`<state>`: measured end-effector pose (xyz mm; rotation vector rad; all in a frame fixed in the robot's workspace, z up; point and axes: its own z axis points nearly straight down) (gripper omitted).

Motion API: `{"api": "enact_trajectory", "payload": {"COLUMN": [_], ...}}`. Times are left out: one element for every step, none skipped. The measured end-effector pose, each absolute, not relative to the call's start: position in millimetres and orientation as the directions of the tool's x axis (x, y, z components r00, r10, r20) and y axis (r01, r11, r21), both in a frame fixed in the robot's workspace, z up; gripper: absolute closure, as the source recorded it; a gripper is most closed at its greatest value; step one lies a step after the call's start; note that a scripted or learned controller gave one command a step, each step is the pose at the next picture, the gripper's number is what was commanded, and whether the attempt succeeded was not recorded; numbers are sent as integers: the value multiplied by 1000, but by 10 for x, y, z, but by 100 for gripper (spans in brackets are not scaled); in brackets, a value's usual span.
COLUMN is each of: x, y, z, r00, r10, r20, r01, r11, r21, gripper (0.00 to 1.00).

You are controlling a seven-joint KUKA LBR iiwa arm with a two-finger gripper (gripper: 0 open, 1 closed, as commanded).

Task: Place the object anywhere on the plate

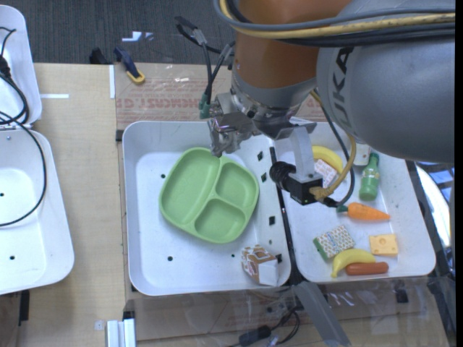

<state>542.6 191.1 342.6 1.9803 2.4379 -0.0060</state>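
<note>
Gripper (221, 142) above the far rim of the green plate (210, 194) in the left bin (145, 215).

The green three-compartment plate lies tilted in the left bin, and the grey arm (376, 56) with its orange band reaches over both bins from the right; whether the tool is spread or pressed together cannot be told, and nothing is seen held. Near the left bin's front right corner sits a small brown-and-white boxy object (259, 263), off the plate. The right bin (412, 266) holds a banana (327, 155), a green bottle (370, 178), a carrot (367, 212), a cheese wedge (383, 245), a second banana (350, 260) and a sausage (366, 269).
</note>
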Motion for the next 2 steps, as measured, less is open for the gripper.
{"api": "enact_trajectory", "payload": {"x": [5621,4774], "y": [1882,1863], "z": [3580,2940], "r00": [6,-75], "r10": [1000,997], "r20": [-4,-3], "r01": [1000,997], "r11": [-6,75], "r21": [-2,-5], "gripper": [100,100]}}
